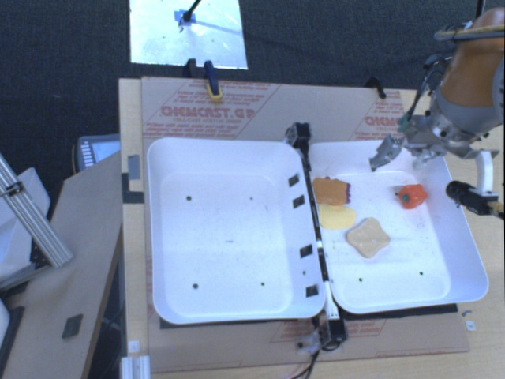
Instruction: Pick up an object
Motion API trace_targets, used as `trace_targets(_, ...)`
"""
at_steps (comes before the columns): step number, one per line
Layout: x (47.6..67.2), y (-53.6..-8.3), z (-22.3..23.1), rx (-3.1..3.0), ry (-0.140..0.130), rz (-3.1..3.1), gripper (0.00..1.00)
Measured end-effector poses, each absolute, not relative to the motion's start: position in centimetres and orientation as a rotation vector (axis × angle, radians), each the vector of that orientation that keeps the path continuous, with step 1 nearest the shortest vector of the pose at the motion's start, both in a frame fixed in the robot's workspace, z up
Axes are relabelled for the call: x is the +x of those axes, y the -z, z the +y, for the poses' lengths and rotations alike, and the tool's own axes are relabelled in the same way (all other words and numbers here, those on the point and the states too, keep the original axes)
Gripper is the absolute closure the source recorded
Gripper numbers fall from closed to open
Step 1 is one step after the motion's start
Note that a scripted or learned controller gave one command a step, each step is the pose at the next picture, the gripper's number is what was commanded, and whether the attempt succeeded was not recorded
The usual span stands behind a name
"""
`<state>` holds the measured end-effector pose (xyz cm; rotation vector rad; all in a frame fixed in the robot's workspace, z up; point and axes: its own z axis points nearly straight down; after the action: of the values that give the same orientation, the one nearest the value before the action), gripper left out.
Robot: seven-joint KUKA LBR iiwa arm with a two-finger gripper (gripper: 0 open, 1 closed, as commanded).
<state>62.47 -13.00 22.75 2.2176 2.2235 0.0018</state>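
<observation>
Several small items lie in the right bin (pixel 442 290). There is an orange-brown piece with a purple edge (pixel 331 190), a flat yellow piece (pixel 338 217), a beige toast-like piece (pixel 368 238) and a red-orange fruit with a green stem (pixel 411 196). My gripper (pixel 407 153) hangs over the back of the right bin, above and slightly behind the fruit. It is open, with nothing between its fingers. The orange band of the arm (pixel 473 69) rises at the upper right.
The left bin (pixel 166 235) sits beside the right one, with black clips (pixel 306 251) along the shared rim. Both bins rest on a cardboard sheet (pixel 237 109). A shiny metal plate (pixel 188 22) lies at the back. A black fitting (pixel 469 197) juts over the right rim.
</observation>
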Motion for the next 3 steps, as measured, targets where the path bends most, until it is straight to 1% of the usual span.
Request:
trace_targets(1,62.6,-23.9,-13.0,2.212,-0.006,2.224,1.00)
trace_targets(2,64.6,-25.4,-1.1,2.204,-0.009,2.238,1.00)
trace_targets(3,65.1,-35.4,3.2,2.205,-0.017,2.226,1.00)
